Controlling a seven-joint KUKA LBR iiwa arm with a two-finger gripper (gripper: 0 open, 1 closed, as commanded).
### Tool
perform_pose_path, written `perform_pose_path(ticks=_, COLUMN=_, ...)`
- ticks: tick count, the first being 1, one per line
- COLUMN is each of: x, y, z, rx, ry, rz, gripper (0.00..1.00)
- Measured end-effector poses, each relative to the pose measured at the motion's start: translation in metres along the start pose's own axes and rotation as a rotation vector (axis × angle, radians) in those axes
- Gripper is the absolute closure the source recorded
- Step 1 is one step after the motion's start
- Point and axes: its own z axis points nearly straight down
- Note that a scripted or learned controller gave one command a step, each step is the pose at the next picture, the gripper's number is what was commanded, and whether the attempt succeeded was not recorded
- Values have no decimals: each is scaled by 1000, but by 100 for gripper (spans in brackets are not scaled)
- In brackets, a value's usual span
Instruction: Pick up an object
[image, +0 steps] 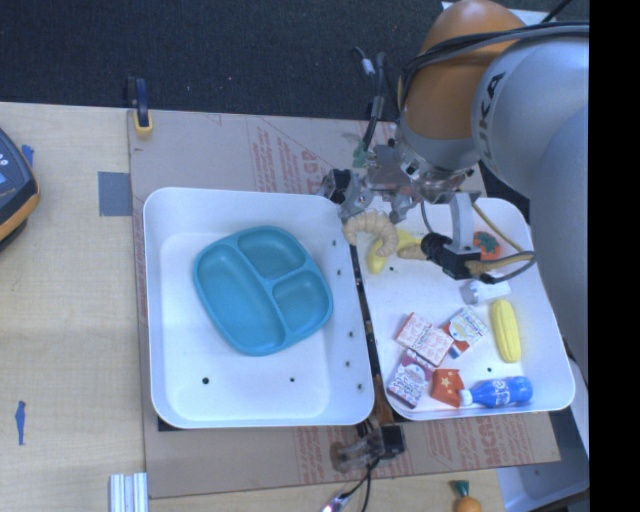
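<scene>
So far, operator, you can see that the arm (500, 90) is reaching in from the right and its gripper (375, 205) is low over the far left corner of the right bin (555, 385), close to the wall that this bin shares with the left bin (160, 300). Directly under the gripper there is a pale curved object, like a croissant (372, 228), and it seems to touch the gripper, but I cannot tell if the tool is open or closed, so I do not say that it holds anything. Beside the croissant lies a small yellow piece (385, 250). The other objects rest on the floor of the right bin: a yellow corn cob (505, 330) near the right wall, some small printed cartons (425, 340) in the middle, and a blue bottle (500, 392) near the front edge. The left bin has a blue divided plate (262, 290), well apart from the gripper. In my judgement the approach is done and the grasp is in progress or about to be; closing firmly on the object and lifting it clear of the bin are left.
</scene>
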Motion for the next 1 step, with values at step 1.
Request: perform_pose_path(ticks=1, x=9, y=17, z=39, rx=4, ry=-1, rz=-3, gripper=100)
